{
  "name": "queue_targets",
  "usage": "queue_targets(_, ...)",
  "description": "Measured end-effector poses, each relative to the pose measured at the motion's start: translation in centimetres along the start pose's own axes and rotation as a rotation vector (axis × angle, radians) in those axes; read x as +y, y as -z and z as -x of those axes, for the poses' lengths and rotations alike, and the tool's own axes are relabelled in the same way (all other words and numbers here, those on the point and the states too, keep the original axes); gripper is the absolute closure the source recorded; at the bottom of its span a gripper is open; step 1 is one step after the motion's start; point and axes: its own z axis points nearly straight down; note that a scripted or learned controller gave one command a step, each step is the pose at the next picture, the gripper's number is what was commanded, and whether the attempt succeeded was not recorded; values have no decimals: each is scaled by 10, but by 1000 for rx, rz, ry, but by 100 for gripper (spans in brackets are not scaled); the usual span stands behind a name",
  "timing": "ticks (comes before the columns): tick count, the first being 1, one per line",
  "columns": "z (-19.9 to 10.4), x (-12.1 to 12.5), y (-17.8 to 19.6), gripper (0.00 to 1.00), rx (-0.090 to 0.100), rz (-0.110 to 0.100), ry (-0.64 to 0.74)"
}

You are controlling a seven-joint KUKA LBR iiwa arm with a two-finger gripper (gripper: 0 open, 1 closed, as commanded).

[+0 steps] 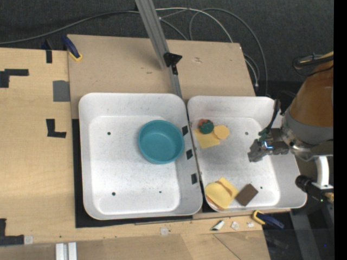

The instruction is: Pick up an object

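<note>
The gripper (259, 151) is hovering near the right bin's (269, 105) right edge; a round teal bowl (160, 141) is sitting in the left bin (97, 161).

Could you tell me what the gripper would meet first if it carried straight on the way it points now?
Probably the bare floor of the right bin under the gripper; depth is unclear.

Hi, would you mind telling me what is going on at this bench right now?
A robot arm reaches in over the right bin, its gripper above the bin's right side and apart from the objects. Yellow pieces, a small red-green ball and a brown block lie there. A blue bowl sits in the left bin.
</note>
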Motion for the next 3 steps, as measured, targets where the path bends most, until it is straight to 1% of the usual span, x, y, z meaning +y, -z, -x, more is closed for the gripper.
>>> queue_targets(1, -62, 18, 1, 100, 4, -5, 7)
queue_targets(2, -113, 29, -6, 100, 3, -6, 5)
queue_targets(3, -167, 46, -8, 100, 3, -5, 6)
